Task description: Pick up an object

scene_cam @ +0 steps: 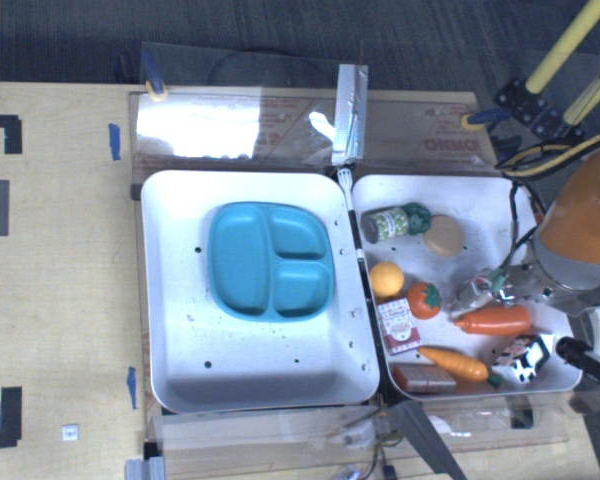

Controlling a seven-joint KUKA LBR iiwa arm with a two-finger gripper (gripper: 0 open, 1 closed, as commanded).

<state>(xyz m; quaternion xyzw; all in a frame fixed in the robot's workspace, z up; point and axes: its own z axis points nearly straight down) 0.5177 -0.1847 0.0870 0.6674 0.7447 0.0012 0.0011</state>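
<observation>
in the camera view the gripper (492, 288) hangs low over the right bin (480, 190), near its right wall; how far it is open cannot be told, and nothing is plainly seen held in it; it sits just above the orange-red carrot (495, 320); the bin is crowded, with the green bottle (395, 222), tan disc (443, 235), orange ball (386, 280), tomato (424, 301), red carton (397, 326) and second carrot (454, 364) close together; the left bin (170, 298) bears a blue divided plate (272, 260), with bare floor around it.
</observation>
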